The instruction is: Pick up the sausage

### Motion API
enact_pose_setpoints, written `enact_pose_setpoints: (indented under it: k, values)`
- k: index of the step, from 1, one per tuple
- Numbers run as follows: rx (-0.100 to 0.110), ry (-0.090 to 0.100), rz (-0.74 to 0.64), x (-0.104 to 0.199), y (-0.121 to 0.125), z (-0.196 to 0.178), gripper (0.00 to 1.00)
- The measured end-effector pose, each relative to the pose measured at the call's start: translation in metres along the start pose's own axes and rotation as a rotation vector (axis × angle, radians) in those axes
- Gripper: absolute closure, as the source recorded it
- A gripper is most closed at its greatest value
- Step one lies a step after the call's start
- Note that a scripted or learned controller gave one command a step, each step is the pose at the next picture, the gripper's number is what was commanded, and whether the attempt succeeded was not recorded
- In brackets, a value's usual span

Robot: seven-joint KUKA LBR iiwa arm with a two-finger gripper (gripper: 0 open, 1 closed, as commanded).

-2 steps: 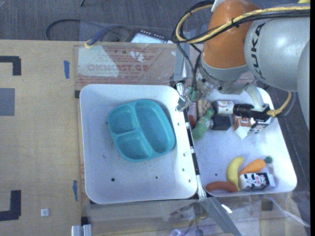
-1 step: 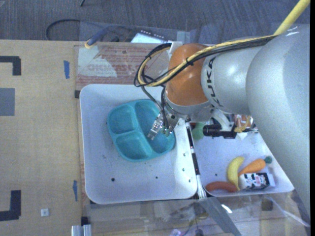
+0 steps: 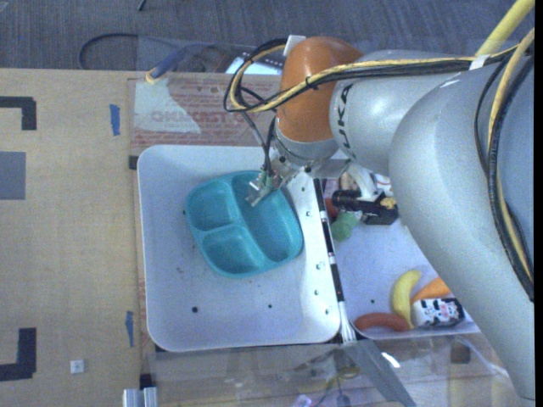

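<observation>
The sausage (image 3: 382, 321), a reddish-orange link, lies at the front edge of the right bin (image 3: 373, 265), beside the bin's left wall. My gripper (image 3: 260, 188) hangs in the left bin (image 3: 170, 253), over the upper rim of a blue divided plate (image 3: 246, 227). It is well away from the sausage, up and to the left of it. The grey arm with its orange band (image 3: 314, 87) crosses over the right bin and hides much of it. Nothing shows held in the gripper.
Next to the sausage are a yellow banana (image 3: 405, 292), an orange piece (image 3: 436, 287) and a white carton (image 3: 438, 313). A green item (image 3: 344, 225) and a black object (image 3: 365, 207) sit further back. The wall between the bins (image 3: 329, 253) lies between gripper and sausage.
</observation>
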State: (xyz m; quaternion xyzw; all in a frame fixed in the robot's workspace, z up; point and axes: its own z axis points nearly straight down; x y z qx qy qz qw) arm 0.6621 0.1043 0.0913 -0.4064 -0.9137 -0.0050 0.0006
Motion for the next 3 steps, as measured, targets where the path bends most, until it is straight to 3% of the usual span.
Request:
enact_pose_setpoints:
  k: [2,3]
  values:
    - [0.001,0.008,0.511,0.0039,0.0040,0.0004,1.00]
    - [0.005,0.013,0.622,0.0020,0.0065,0.0004,1.00]
